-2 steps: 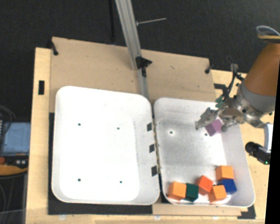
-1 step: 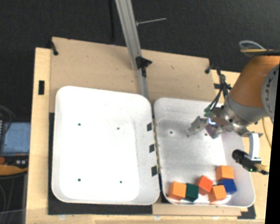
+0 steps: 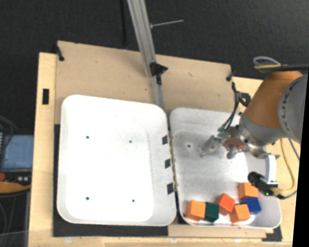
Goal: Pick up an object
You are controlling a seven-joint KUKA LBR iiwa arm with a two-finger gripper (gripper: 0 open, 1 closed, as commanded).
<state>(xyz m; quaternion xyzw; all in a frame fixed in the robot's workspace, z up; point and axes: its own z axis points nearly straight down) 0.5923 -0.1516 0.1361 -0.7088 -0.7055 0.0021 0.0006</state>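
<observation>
Gripper (image 3: pixel 218 145) of the grey arm with the orange band (image 3: pixel 267 106) hung over the far middle of the right-hand shallow white bin (image 3: pixel 195 124). Whether its claw was spread or closed could not be told from this slanted view, and nothing showed between its tips.

The things to pick lay well apart from it, crowded along the near wall of that bin: an orange cube (image 3: pixel 195 209) touching a dark green cube (image 3: pixel 212 211), a red-orange block (image 3: pixel 227 202) just right of them, another orange cube (image 3: pixel 240 212), a blue block (image 3: pixel 252 205) and a further orange block (image 3: pixel 248 190) toward the right wall. The left-hand white bin (image 3: pixel 79 118) sat beside it, across the divider.

The main risk, as judged from this layout, was a closing on bare floor, since the claw stood over blank plastic far from every block. A second risk lay in the crowding: blocks packed against each other and against the near wall would leave little room for a tip to slide in, so a descent might push them aside or jam on the rim.
</observation>
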